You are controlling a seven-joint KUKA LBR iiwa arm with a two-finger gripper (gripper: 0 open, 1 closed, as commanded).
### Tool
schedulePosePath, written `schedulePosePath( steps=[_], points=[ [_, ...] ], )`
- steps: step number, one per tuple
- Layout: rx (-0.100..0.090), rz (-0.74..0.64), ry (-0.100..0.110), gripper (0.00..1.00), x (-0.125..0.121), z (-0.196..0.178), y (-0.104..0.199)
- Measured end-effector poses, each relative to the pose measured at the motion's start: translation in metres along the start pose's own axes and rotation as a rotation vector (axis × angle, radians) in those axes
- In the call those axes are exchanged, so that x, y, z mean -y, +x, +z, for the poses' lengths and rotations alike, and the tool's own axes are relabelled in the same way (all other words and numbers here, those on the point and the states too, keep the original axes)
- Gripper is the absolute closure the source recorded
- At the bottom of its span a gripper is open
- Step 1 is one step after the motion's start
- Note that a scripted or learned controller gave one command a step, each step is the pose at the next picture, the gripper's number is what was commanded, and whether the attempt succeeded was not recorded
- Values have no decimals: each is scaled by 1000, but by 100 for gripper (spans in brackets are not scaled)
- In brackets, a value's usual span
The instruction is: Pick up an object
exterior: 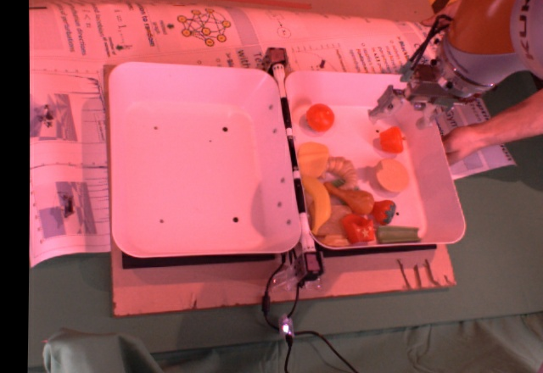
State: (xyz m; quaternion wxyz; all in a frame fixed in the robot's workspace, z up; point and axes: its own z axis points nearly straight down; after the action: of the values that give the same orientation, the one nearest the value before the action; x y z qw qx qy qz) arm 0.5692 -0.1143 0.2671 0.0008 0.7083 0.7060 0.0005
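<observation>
toy food (356, 210) in right bin (441, 231)

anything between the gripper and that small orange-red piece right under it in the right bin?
Nothing visible. The gripper hangs over the right bin's far right side, and the small orange-red piece lies alone on bare floor just below it in the view. The round tan piece lies apart, nearer the camera.

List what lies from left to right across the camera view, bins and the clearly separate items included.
Left bin → black divider strip between the bins → round orange-red fruit → small red piece below the end effector → human hand at the right bin's edge.
</observation>
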Motion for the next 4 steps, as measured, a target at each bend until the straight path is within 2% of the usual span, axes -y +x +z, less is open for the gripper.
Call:
schedulePosePath(
  steps=[1, 2, 4],
  points=[
    [0, 0, 0, 0, 0, 0, 0],
    [0, 0, 7, 0, -3, 58, 6],
    [0, 1, -1, 0, -3, 140, 12]
  ],
)
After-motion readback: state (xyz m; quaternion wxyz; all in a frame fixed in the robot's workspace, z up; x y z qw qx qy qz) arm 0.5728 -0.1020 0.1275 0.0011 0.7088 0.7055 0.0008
